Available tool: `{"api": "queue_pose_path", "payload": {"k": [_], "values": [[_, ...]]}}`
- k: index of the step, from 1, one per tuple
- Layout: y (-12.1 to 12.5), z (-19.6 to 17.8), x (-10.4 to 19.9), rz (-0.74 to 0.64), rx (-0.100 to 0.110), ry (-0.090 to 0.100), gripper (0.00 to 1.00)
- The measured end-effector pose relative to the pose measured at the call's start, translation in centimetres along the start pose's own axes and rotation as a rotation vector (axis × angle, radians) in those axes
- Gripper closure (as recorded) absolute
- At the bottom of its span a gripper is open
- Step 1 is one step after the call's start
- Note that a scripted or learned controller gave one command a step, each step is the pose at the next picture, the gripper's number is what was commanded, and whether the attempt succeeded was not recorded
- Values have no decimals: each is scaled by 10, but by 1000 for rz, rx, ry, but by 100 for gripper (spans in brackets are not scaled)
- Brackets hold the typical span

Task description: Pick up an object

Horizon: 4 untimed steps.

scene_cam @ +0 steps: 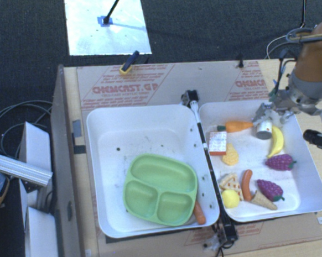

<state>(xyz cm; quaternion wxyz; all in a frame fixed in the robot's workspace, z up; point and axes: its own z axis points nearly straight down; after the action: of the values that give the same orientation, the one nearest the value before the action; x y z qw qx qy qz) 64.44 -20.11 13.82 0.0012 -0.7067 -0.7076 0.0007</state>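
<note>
While the grey two-finger gripper point(264, 127) hangs low over the right white bin point(315, 188), I cannot tell its jaw state. Just beside it lie a curved yellow plastic banana point(276, 140) and an orange plastic carrot point(238, 126).

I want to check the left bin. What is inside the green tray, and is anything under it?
The green tray shows three bare compartments. An orange sausage-like toy lies beside its lower right edge. Whatever is beneath the tray is covered.
</note>
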Motion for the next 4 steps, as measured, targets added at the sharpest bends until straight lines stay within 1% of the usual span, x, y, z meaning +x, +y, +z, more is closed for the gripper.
{"api": "queue_pose_path", "payload": {"k": [1,2,3,4], "values": [[-22,53,-6,0,-5,-3,0],[-67,36,37,0,-4,-1,0],[-112,55,54,1,-3,-1,0],[-38,54,16,-1,-5,-2,0]]}}
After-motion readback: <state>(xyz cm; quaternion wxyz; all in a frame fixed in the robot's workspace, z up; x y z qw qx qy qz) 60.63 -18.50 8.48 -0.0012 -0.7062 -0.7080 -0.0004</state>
